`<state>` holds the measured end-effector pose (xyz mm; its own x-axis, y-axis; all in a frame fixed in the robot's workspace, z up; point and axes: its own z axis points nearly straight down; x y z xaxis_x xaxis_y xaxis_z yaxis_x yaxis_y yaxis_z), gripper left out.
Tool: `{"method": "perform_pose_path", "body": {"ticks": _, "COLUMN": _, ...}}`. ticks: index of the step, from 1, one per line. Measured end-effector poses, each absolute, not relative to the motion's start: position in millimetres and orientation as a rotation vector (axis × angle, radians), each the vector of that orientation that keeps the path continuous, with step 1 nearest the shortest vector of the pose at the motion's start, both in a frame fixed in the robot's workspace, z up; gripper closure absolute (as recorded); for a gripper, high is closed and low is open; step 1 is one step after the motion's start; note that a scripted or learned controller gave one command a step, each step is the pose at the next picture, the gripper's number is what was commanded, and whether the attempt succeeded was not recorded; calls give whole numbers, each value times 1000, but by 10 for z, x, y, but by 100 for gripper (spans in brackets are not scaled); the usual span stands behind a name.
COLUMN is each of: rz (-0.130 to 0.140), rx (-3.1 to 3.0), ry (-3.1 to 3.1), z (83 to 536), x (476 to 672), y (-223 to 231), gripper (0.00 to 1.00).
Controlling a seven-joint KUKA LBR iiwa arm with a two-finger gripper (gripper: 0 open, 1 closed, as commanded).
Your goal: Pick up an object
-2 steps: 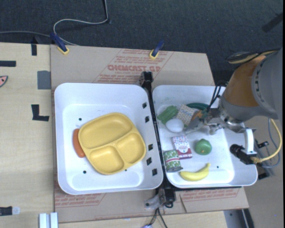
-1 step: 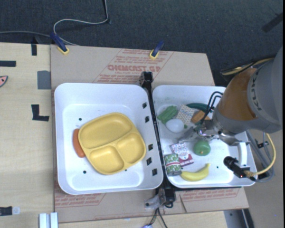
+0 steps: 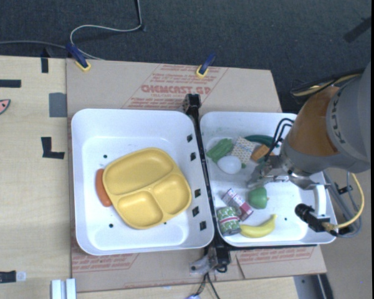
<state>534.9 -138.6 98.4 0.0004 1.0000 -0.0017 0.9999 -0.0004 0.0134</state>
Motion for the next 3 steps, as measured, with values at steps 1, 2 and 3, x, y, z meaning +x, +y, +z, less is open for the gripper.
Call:
{"method": "perform_pose_path", "body": {"ticks": 1, "rz": 13, "rx": 2215, "ry": 2214, "z": 983, "x": 5348, "y": -1386, "gripper": 0}}
{"method": "perform_pose_path", "body": {"ticks": 2, "rz": 4, "rx": 2218, "ry": 2216, "z": 864, "x": 4853, "y": -1141, "gripper": 0}}
{"method": "perform_pose_path", "body": {"ticks": 3, "rz": 3, "rx": 2218, "ry": 2213, "z": 963, "x": 4859, "y": -1150, "gripper": 100}}
